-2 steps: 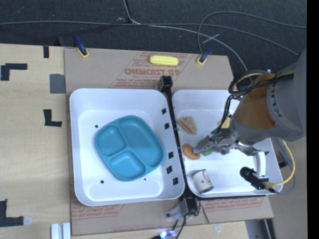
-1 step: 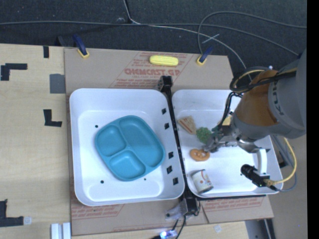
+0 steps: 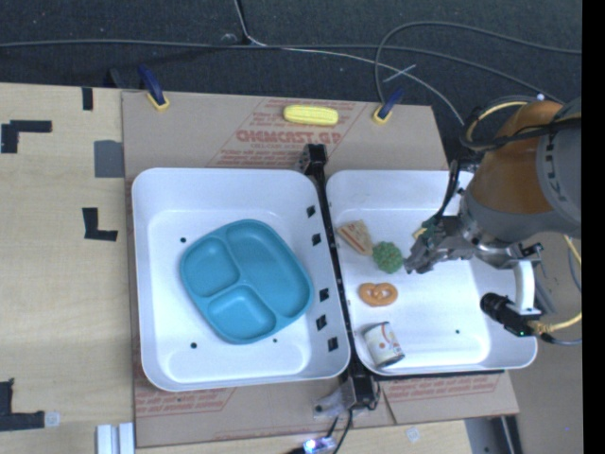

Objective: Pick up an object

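In the right bin (image 3: 452, 340) lie a green broccoli piece (image 3: 387, 255), a tan sandwich wedge (image 3: 356, 237), a brown pretzel (image 3: 378, 294) and a small white can on its side (image 3: 383, 343). My gripper (image 3: 422, 256) hangs low over the right bin, just right of the broccoli, its dark fingers pointing left toward it. Nothing shows between the fingers.
The left bin (image 3: 156, 253) holds a blue divided plate (image 3: 245, 279). A yellow corn cob (image 3: 310, 115) lies on the cardboard behind the bins. The arm's grey and orange body (image 3: 515, 183) covers the right bin's far right side. Cables loop over the back.
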`<state>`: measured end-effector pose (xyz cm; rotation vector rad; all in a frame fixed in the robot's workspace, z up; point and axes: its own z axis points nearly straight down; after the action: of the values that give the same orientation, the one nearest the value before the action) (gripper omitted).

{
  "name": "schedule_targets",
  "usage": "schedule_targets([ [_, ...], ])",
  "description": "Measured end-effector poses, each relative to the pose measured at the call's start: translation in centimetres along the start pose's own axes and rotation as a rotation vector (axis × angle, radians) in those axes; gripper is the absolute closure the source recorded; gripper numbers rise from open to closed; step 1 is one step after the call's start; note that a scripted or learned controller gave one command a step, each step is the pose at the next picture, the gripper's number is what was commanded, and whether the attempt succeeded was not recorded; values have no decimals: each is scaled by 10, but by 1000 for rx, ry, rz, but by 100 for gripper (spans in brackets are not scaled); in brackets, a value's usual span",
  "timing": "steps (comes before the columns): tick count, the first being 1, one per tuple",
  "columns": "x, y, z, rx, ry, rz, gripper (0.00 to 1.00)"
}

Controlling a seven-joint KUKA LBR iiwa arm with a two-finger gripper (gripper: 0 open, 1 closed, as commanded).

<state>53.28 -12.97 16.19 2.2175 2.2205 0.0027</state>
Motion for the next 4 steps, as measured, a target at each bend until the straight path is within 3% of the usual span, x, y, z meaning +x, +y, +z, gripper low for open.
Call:
schedule_targets([
  [1,-2,-3,-43,1,0,0,100],
  [2,-2,-3,-61,3,1,0,100],
  [4,96,0,-73,4,2,-6,100],
])
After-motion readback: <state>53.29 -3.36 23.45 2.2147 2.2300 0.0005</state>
